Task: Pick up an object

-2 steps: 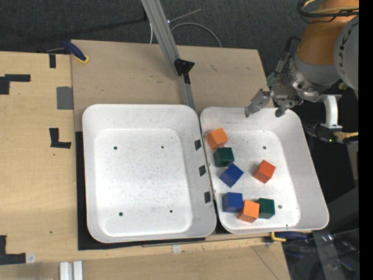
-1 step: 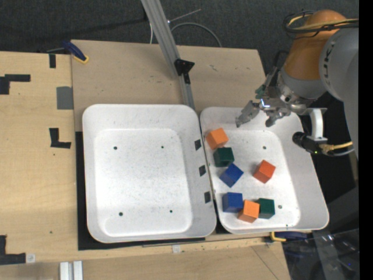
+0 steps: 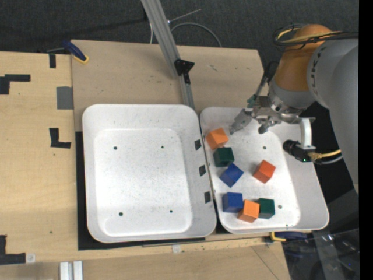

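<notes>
My gripper [image 3: 252, 125] hangs over the far part of the right bin [image 3: 291, 156], its two fingers spread open with nothing between them. Just left of its left finger lies an orange cube [image 3: 218, 137]. Below that sit a dark green cube [image 3: 224, 156] and a blue cube [image 3: 231, 174]. A red-orange cube [image 3: 264, 171] lies in the bin's middle right. Near the front edge are a second blue cube [image 3: 232, 201], an orange cube [image 3: 250, 210] and a dark green cube [image 3: 266, 207], close together.
The left bin [image 3: 143, 171] stands beside the right one, their rims touching. A slanted metal pole [image 3: 166, 37] runs down to the gap between the bins. A black cable and connector [image 3: 297, 150] hang at the right bin's right rim.
</notes>
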You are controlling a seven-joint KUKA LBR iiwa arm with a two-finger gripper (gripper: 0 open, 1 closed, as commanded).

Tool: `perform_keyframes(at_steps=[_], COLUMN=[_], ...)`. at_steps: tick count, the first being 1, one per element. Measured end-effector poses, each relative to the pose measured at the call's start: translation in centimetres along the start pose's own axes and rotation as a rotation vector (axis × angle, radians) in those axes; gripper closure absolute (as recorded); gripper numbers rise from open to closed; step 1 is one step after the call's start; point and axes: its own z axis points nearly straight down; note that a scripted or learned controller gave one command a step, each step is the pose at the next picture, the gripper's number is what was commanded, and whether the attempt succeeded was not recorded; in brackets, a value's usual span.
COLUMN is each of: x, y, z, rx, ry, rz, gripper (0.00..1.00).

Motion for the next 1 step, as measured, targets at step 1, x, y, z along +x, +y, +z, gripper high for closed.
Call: perform_keyframes(at_steps=[1], x=[0.10], y=[0.11], z=[-1.31], rx=[-0.004], ry=[0.001], rz=[-0.002], gripper=[1.00])
